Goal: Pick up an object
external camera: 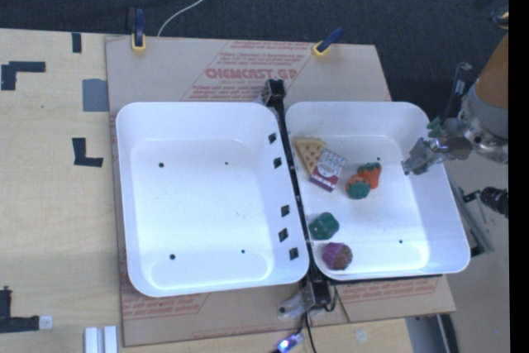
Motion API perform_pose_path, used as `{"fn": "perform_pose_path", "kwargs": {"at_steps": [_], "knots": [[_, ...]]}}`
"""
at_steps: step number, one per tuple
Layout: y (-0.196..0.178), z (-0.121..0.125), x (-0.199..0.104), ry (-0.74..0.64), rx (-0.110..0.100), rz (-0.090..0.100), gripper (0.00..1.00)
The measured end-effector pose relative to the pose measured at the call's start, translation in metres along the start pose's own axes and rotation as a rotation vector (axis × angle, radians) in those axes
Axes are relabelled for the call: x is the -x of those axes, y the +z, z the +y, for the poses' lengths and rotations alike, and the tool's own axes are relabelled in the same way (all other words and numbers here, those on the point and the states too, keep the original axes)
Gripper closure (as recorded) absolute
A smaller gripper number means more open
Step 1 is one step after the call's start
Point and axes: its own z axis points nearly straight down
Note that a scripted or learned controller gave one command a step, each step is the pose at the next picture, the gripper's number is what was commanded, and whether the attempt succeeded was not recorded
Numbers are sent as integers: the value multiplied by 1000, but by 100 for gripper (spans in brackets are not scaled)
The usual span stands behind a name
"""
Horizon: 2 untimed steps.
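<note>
Right bin (438, 215): cracker (309, 151) at 10 o'clock, red-white packet (329, 170), orange-green toy (364, 179) centre, green (323, 225) and purple (336, 255) pieces at 7. Gripper (419, 160) at 3 o'clock rim, opening indiscernible, nothing seen held.

Bright, even overhead light; soft faint shadows, slightly grainy, mildly blurred throughout.

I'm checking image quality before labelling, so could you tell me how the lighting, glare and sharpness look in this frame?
In the camera view, the light is even and soft; the white bins are bright but not washed out, with faint shadows along their walls; the small items, like the purple object, are slightly soft in detail; the gripper at the right bin's edge is somewhat blurred.
</note>
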Motion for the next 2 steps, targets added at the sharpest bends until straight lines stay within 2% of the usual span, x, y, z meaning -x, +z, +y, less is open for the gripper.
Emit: {"fn": "perform_pose_path", "kwargs": {"at_steps": [1,2], "knots": [[-11,-63,25,10,-3,-2,100],[46,12,-20,-1,-3,1,100]]}}
